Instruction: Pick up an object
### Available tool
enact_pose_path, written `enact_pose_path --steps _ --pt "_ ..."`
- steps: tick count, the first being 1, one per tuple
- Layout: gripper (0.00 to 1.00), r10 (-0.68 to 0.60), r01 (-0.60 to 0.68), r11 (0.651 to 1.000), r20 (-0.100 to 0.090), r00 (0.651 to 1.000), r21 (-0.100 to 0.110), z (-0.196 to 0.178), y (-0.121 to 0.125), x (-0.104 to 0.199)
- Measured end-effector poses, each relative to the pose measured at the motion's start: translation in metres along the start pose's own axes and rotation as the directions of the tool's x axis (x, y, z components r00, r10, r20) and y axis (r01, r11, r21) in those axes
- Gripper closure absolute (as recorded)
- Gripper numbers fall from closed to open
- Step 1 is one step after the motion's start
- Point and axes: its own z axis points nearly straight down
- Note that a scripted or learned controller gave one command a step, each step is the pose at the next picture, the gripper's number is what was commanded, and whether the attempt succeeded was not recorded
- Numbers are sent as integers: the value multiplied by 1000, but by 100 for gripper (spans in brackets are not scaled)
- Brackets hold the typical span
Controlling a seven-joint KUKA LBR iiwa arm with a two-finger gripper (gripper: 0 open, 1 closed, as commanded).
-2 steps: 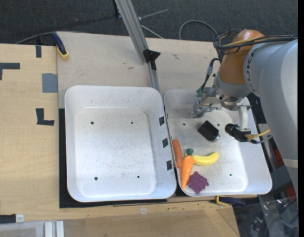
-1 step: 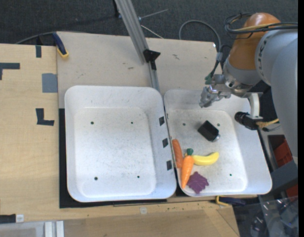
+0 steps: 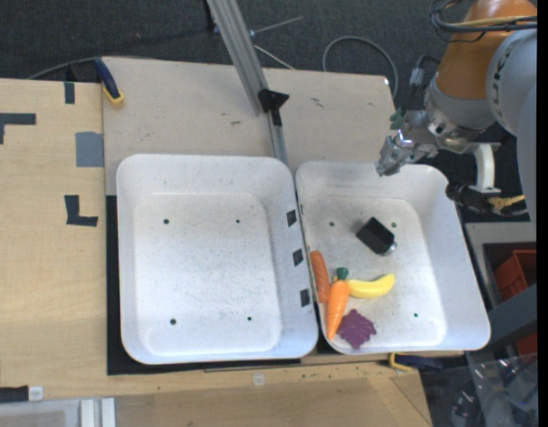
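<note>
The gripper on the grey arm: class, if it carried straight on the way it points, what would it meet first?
The gripper points down-left over the right white bin's far rim. It would probably meet that rim or the bare floor beside it before the black block; depth is unclear.

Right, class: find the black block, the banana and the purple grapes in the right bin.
black block (image 3: 376,236): camera view, middle of its top face.
banana (image 3: 372,286): camera view, middle of its yellow curve.
purple grapes (image 3: 356,328): camera view, centre of the bunch.
</note>
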Motion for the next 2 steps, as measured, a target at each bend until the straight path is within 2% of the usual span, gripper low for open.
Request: enact_pose_path --steps 1,2 --pt "100 -1 1 1000 -1 1000 1 -34 1 1" --pt "100 -5 5 1000 -3 1000 6 -33 -17 61"
